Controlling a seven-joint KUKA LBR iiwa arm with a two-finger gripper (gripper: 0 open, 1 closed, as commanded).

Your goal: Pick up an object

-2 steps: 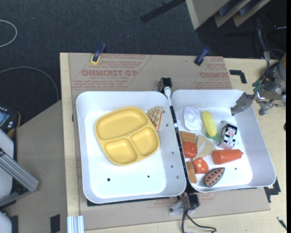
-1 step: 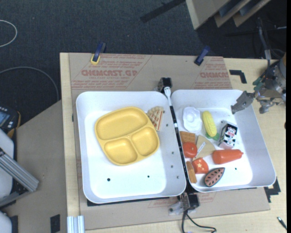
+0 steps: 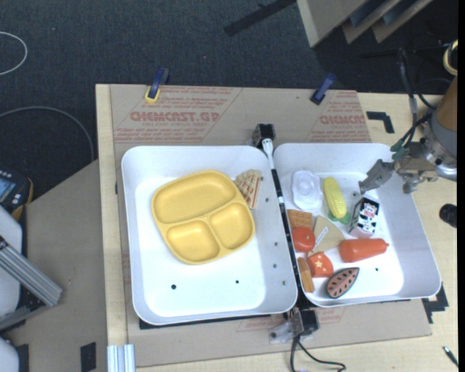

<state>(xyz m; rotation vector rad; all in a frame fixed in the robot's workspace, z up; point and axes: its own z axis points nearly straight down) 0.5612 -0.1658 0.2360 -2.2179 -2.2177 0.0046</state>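
Your hand, fingers spread and holding nothing, hangs over the right bin, just above the cow-print carton beside the corn cob and carrot.

A dark carpeted floor is surrounding the bench. A cardboard sheet printed with red lettering is covering the bench top. A blue and yellow clamp and a blue clamp are gripping its far edge. Thin cables are lying on the floor at left. Pale furniture is standing at the top. An aluminium extrusion is crossing the lower left.
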